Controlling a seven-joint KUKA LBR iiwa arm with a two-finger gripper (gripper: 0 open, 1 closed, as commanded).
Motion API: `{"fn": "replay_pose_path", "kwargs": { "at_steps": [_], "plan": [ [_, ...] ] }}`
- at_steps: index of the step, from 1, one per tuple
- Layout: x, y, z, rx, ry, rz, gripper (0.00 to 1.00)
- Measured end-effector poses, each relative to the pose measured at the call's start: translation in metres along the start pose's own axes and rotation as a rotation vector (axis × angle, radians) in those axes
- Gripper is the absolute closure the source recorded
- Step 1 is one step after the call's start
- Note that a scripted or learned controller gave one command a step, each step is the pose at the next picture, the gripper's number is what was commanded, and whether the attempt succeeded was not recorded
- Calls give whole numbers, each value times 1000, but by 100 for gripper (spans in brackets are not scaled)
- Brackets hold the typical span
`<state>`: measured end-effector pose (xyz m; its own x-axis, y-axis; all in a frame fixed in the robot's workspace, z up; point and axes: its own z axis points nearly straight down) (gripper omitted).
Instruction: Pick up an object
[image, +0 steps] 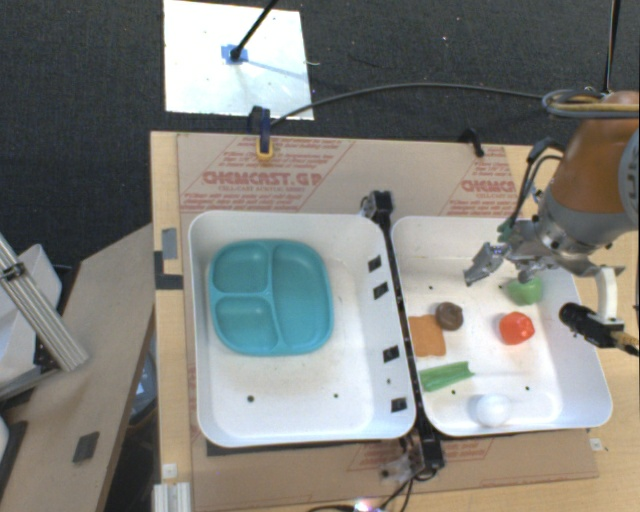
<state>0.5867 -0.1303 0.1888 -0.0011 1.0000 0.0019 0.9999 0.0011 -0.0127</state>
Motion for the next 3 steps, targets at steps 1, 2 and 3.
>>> {"fn": "replay_pose_path", "kwargs": {
  "at_steps": [1, 2, 3],
  "plan": [
    [0, 3, -8, -14, -2, -3, 0],
    [-2, -4, 42, -11, -2, 0, 0],
    [-3, -1, 82, -14, -2, -1, 0]
  ]
}}
